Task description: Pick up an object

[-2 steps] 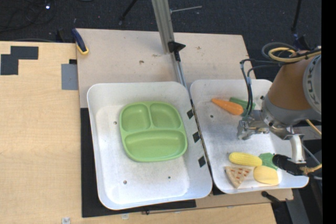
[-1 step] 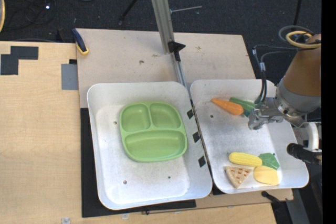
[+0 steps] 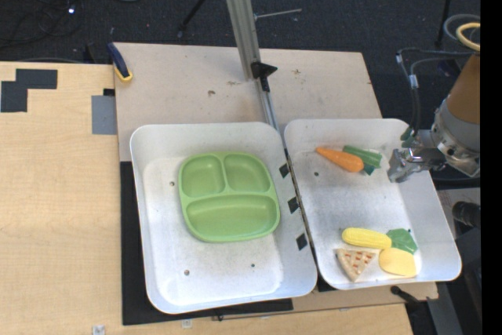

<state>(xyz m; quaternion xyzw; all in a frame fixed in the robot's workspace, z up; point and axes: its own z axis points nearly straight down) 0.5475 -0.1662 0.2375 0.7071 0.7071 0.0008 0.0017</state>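
You have two shallow white bins on a pale wooden table (image 3: 235,78) over dark carpet strewn with cables. The left bin (image 3: 149,169) holds a green divided plastic plate (image 3: 229,196). In the right bin (image 3: 427,200), an orange toy carrot (image 3: 340,158) lies near the gripper (image 3: 401,165); you cannot tell how its jaws stand. A yellow toy corn cob (image 3: 365,237) lies well apart.

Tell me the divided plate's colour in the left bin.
Light green; the divided plate shows plainly in the camera view.
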